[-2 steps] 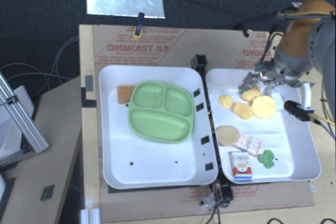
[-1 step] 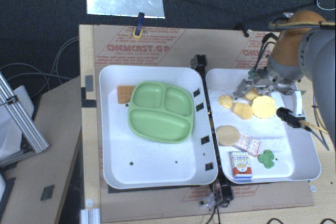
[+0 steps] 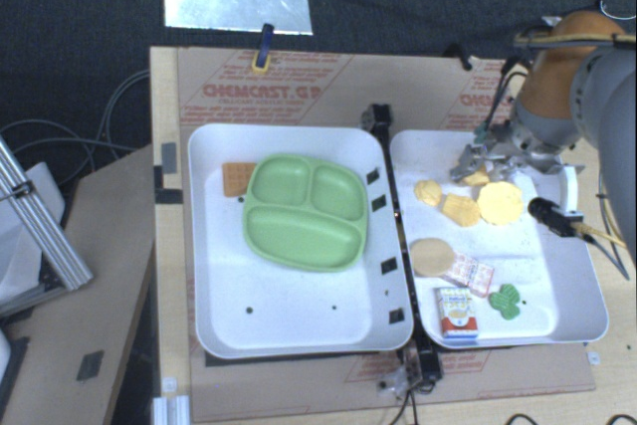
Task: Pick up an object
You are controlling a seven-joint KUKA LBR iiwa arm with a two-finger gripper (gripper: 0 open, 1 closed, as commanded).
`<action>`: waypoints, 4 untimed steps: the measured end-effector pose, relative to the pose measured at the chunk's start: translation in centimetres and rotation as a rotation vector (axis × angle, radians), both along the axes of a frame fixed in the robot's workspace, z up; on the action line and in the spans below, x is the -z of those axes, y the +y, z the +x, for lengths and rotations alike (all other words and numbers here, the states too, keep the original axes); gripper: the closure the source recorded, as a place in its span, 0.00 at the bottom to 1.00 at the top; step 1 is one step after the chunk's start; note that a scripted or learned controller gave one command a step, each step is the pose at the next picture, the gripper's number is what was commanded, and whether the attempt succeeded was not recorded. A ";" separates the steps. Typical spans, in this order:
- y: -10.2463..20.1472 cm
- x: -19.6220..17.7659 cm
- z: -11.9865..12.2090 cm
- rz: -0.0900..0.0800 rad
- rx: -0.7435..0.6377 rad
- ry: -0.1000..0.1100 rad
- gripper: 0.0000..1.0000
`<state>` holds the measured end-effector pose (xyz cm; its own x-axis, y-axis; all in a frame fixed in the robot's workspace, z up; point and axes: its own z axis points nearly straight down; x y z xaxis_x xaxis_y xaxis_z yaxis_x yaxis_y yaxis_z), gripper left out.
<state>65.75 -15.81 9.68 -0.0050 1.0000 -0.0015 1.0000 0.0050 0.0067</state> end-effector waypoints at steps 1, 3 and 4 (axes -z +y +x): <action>0.8 -5.8 -0.4 0.001 0.000 -0.001 1.00; 1.3 -13.0 -0.4 0.001 -0.001 0.001 1.00; 6.2 -14.0 -2.5 0.003 -0.004 0.005 1.00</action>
<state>63.25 -9.63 23.73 -0.0094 1.0000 0.0018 1.0000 0.0094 0.0020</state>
